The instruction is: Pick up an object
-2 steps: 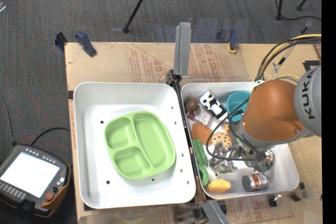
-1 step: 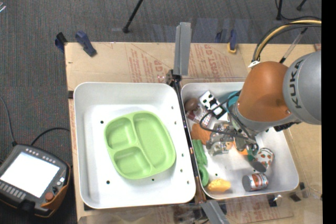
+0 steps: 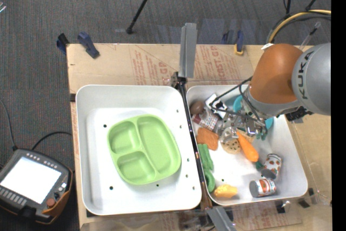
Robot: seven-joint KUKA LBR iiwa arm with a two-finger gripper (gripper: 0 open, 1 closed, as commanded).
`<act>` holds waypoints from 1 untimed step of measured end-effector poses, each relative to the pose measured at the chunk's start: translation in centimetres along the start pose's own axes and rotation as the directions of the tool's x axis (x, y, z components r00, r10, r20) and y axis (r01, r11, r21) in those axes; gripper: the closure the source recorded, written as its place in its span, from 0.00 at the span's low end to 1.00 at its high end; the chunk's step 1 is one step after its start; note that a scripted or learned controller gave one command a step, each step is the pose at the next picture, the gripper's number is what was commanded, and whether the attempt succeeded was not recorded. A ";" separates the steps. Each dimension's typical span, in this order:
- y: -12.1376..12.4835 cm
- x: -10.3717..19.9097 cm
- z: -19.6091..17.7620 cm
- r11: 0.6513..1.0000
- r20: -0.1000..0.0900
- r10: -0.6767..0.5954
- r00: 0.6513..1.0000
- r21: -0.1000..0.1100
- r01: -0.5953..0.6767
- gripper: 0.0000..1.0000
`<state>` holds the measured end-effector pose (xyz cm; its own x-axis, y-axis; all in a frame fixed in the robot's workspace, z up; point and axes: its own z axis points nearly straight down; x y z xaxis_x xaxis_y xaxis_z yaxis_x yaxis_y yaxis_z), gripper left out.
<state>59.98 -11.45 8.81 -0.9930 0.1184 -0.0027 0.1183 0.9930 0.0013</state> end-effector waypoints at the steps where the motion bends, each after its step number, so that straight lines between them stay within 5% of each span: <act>1: -4.1 -1.6 0.1 0.952 -0.005 0.307 0.952 -0.001 -0.307 1.00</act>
